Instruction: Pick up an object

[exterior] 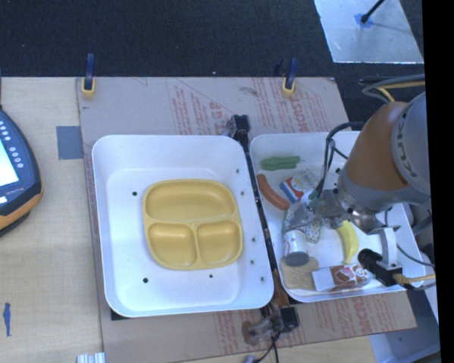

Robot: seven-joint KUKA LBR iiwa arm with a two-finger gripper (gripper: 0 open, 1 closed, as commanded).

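While the grey arm (381,161) reaches in over the right-hand bin (265,148), its hand (313,209) sits low among a crowd of small things, and whether it is open or closed, or has hold of anything, cannot be told from this angle. Any of these would serve as the object to pick up: a banana (349,242) lies just beside the wrist, a tin can (295,245) just below the hand, a red sausage (271,191) and a green bean pod (280,163) further up the bin, and a flat packet (342,277) by the near wall. The left-hand bin (111,221) carries a yellow divided plate (191,222), well apart from the arm. To do this step well, the hand probably needs to settle on one item with free space on both sides, since the pile is tight and neighbours could be nudged or caught along with it; a straight, slow lift would then show whether the grip is sound.
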